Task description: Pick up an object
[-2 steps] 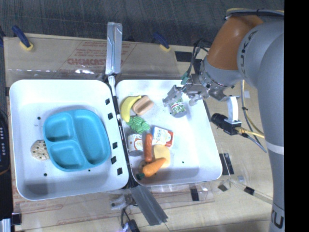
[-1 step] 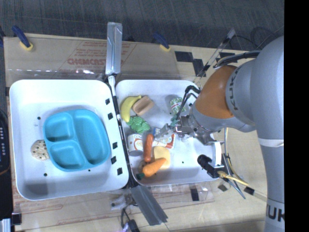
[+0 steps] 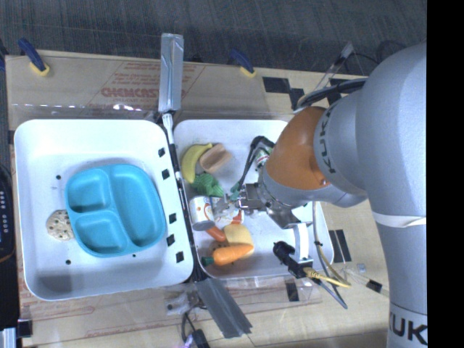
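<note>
Carrot (image 3: 233,253): laid lengthwise left–right, just below the gripper (image 3: 233,210).
Gripper: lowered among the toys — grip state cannot be told.

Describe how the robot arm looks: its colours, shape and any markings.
The thick, rounded grey arm carries a glossy orange band above the wrist. Black KUKA lettering marks the grey shell beside the band and lower down. Thin dark cables loop near the wrist.

Blue tray (image 3: 116,209), yellow banana (image 3: 191,160), orange carrot (image 3: 233,253), white bins (image 3: 29,194).
</note>
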Controlling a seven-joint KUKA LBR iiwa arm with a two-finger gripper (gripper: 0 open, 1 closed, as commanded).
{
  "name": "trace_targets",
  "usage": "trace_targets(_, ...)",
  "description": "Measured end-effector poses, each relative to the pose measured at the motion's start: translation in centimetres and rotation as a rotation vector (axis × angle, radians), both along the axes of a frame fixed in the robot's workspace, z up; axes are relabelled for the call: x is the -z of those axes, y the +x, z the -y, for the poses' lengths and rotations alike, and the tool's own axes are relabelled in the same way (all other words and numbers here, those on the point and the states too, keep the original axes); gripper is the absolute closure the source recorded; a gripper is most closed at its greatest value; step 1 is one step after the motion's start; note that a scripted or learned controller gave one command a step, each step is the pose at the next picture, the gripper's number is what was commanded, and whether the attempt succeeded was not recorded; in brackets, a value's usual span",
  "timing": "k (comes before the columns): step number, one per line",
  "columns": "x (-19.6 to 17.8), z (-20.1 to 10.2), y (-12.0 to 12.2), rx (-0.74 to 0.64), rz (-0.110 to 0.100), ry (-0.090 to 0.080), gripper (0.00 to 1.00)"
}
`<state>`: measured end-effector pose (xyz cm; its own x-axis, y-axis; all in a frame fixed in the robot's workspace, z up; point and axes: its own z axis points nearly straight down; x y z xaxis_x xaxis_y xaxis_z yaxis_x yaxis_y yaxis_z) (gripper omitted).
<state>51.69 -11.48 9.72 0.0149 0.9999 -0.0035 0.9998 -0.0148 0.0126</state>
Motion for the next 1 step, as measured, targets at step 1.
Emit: trace_targets(1, -9.77, -2.72, 0.64, -0.120, -0.007, 0.003, 0.00)
